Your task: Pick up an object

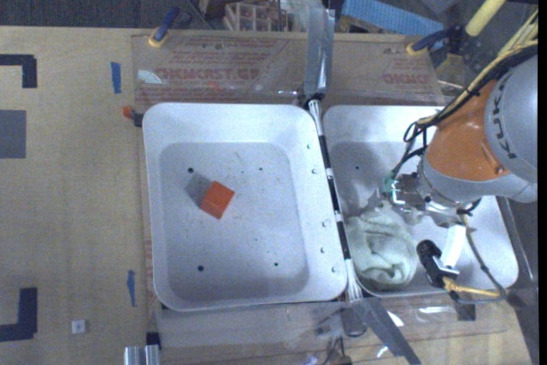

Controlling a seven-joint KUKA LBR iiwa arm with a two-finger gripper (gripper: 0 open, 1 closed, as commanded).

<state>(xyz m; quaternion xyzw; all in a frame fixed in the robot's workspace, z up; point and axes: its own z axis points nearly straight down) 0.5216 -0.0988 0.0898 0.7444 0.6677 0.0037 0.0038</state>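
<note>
An orange block (pixel 217 199) with a grey side lies in the left bin (pixel 171 132), left of its middle. A crumpled pale cloth (pixel 381 245) rests in the near left corner of the right bin (pixel 367 128). My gripper (pixel 395 203) points down over the right bin, at the cloth's upper edge, mostly hidden beneath the orange-banded wrist (pixel 466 150). Whether it touches the cloth is unclear.
The two white bins share a raised middle rim (pixel 326 184). Cardboard sheets lie behind the bins, with boxes and clutter further back. Bare wooden benchtop (pixel 68 201) stretches to the left of the left bin.
</note>
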